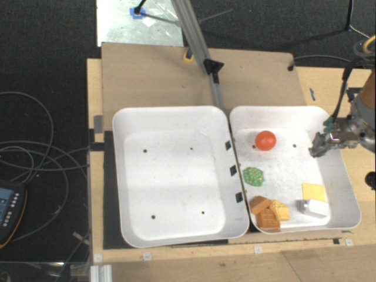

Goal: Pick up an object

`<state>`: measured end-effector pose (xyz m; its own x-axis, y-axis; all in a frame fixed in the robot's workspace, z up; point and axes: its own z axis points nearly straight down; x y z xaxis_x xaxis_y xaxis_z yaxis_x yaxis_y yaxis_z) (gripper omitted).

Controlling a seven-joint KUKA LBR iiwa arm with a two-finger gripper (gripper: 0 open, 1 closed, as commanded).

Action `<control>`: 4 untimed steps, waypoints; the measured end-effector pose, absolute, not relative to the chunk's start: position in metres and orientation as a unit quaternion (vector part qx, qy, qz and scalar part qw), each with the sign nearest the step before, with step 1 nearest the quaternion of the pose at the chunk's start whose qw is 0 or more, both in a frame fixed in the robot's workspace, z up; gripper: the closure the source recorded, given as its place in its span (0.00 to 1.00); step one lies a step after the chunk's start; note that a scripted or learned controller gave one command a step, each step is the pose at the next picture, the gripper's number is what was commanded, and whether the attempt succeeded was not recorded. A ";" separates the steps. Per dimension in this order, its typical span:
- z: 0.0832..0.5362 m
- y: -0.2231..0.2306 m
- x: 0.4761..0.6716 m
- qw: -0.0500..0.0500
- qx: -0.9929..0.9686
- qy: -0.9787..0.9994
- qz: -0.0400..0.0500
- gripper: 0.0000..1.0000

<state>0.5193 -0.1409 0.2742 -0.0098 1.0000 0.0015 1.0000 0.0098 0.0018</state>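
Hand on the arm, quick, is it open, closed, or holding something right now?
Hand: cannot be told; it sits over the right bin's right side, with nothing visibly held.

The two bins are white: the left bin point(170, 175) and the right bin point(294, 122). Each has small dark dots on its floor. Little black clips point(233, 170) sit where the bins meet. In the right bin the ball point(265, 140) is red-orange. The round bumpy thing point(254, 176) is green. The waffle pieces point(268, 211) are orange and tan. The block point(314, 191) is yellow, and the small thing point(311, 207) beside it is grey and white. The bench point(153, 78) is light brown. The floor point(41, 46) is dark grey. The gripper point(320, 145) is grey.
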 end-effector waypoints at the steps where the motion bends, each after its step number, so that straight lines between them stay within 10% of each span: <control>1: 0.258 -0.085 0.527 0.000 0.703 0.711 0.001 1.00; 4: 0.254 0.086 0.529 0.000 0.703 0.711 0.001 1.00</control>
